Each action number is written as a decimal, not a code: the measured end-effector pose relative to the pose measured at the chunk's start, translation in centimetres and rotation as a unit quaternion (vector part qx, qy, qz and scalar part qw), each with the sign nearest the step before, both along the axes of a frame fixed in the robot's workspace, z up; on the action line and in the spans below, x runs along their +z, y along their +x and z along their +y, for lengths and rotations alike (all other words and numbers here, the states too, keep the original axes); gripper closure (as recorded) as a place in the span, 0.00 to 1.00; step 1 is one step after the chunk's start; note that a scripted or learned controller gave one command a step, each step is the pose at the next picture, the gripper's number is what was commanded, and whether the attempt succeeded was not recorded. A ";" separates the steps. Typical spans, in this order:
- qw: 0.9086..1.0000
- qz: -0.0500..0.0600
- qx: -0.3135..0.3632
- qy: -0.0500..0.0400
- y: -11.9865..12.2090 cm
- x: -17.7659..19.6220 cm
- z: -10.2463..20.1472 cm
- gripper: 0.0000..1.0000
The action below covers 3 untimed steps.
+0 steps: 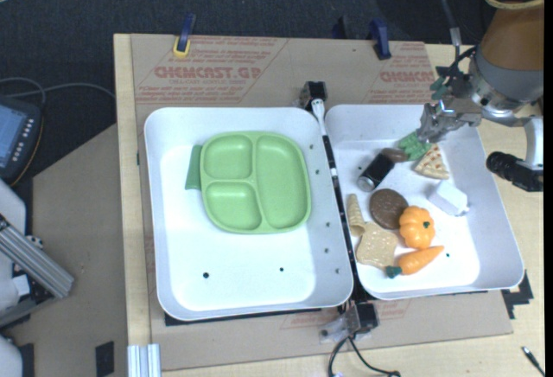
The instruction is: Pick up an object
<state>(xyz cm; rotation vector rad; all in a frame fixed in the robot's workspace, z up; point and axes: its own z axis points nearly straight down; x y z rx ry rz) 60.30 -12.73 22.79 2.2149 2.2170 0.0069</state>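
Observation:
My gripper (pixel 435 119) hangs over the back of the right bin (pixel 492 220), reaching in from the right. Directly beneath and in front of it lie a green leafy piece (pixel 413 144) and a triangular toast-like slice (pixel 431 162). The green piece touches or nearly touches the gripper's tip; I cannot tell whether it is held. Further forward in this bin lie a black cylinder (pixel 377 169), a brown round cookie (pixel 388 207), a small orange pumpkin (pixel 416 226), a carrot (pixel 419 259), a cracker (pixel 374 247) and a white block (pixel 450 198).
The left bin (pixel 173 246) holds a green divided plate (pixel 256 181) with a green flat piece (pixel 192 168) poking out at its left. A ridged wafer (pixel 354 213) lies by the divider between the bins. Clamps (pixel 182 36) sit at the bench's back edge.

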 end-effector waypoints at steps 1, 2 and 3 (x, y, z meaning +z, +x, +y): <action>1.000 0.006 0.001 0.002 -2.7 -0.4 3.7 1.00; 1.000 0.006 0.001 0.002 -6.8 0.2 7.1 1.00; 1.000 0.003 0.000 0.001 -5.7 0.5 6.3 1.00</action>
